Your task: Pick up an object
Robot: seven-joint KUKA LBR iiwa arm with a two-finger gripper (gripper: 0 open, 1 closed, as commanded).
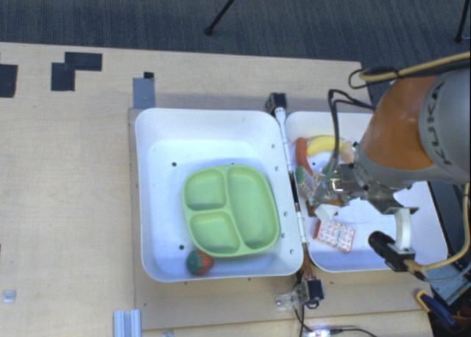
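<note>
- Approach: arm low over right bin (434, 218); fingers (324, 187) buried in clutter, spread or pinched cannot tell.
- Advice: settle on one item, close squarely, lift straight.
- Right bin: red-patterned packet (335, 235) just below fingers; banana (321, 144) and red sausage-shaped piece (302, 153) above.
- Left bin (158, 203): green divided tray (230, 210), strawberry (198, 262), well apart from fingers.

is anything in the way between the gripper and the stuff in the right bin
Nothing visible does. The gripper is already down in the right bin, at its left side among the small items there, with the red-and-white packet just below it.
</note>
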